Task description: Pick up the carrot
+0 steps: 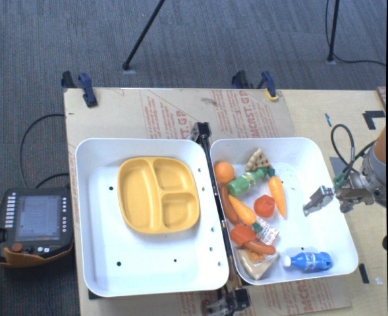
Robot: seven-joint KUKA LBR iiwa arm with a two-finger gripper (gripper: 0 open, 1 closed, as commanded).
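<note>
Jaws (pixel 319 201) of mine hang over the right part of the right bin (pixel 325 163), spread open with nothing between them. Just off to their left lies the carrot (pixel 277 196), orange, its length running up and down the bin, untouched and apart from me. Touching its lower left side is a red tomato (pixel 264 206). Further left sit a second, slanted carrot (pixel 241 210), a green piece (pixel 245 183) and an orange (pixel 224 172). A waffle (pixel 257 158) lies near the bin's far wall, and a blue bottle (pixel 310 261) lies by its near right corner. The left bin (pixel 91 255) carries a yellow divided plate (pixel 159 195). Both bins rest on the counter (pixel 134 110).
</note>
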